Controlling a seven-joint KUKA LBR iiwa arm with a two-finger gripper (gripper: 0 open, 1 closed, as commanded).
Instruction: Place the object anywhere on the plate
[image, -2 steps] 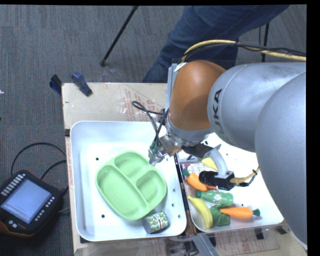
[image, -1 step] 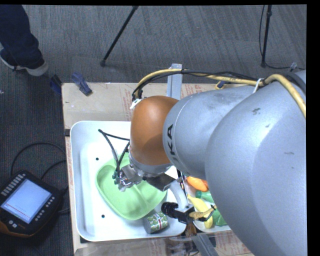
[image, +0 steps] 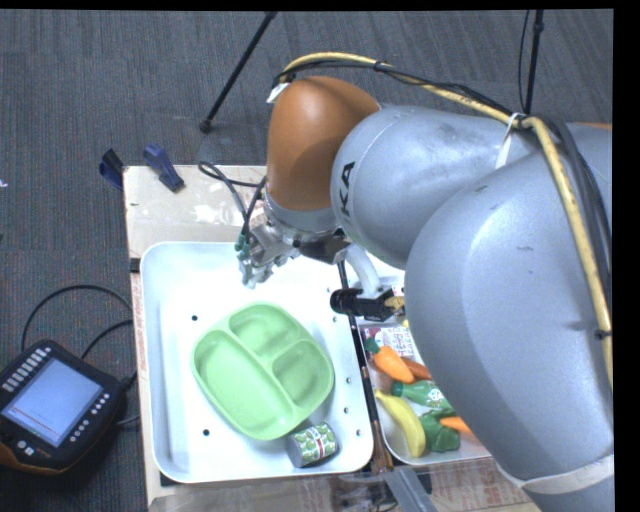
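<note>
While apart, can (image: 313, 443) below claw (image: 254, 265)

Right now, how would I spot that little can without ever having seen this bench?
Find the left white bin holding the green divided plate. Just off the plate's lower right edge lies a small can on its side, alone beside the plate and wrapped in a green, red and white label.

Plate (image: 262, 372) smooth green plastic, slight sheen; bin (image: 168, 300) glossy white plastic; arm (image: 470, 230) glossy grey shell
</note>
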